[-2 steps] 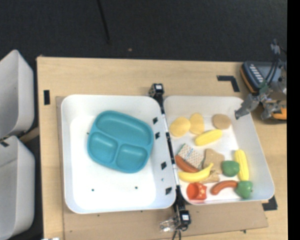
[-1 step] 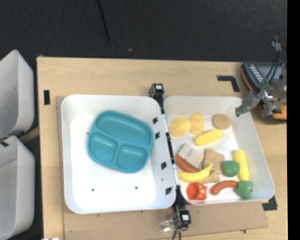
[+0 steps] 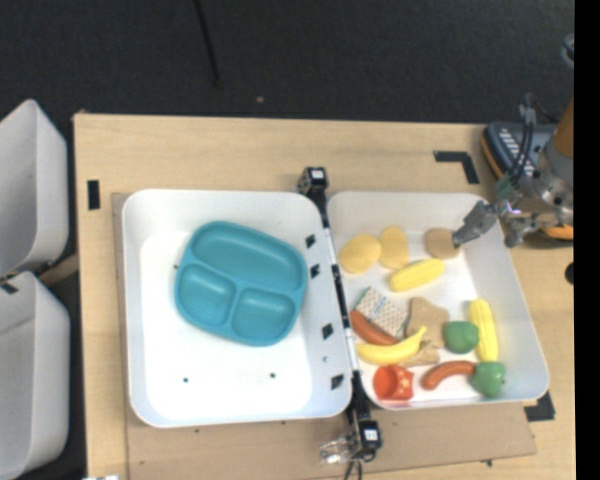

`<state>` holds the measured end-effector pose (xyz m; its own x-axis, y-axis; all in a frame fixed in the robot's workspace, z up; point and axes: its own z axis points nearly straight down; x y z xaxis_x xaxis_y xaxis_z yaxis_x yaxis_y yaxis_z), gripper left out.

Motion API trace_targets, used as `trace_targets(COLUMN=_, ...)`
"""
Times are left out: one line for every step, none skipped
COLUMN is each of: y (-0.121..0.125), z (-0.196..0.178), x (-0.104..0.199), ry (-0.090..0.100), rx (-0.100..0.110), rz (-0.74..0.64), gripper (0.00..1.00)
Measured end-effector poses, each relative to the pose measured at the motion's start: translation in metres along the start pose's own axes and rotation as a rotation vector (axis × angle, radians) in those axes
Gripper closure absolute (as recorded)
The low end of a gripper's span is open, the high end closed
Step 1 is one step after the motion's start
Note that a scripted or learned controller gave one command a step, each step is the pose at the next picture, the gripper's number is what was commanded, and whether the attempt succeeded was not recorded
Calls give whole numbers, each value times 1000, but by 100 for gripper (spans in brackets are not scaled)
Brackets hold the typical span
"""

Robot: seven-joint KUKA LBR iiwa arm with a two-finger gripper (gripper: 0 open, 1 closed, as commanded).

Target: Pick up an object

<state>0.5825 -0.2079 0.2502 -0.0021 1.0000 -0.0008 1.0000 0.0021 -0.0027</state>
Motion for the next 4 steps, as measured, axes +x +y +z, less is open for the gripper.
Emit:
trace_targets(y=4, z=46, x=-8, ry=-1, rx=0, rz=4, gripper=0)
trace_targets(y=-5, z=101, x=-2, ry=0, rx=2, rz=5, gripper=0)
trace_targets(y=-5, z=152, x=-3, ry=0, rx=0, rz=6, gripper=0)
trace_targets(y=-3, z=138, x=-4, ry=-2, rx=-7, rz=10, gripper=100)
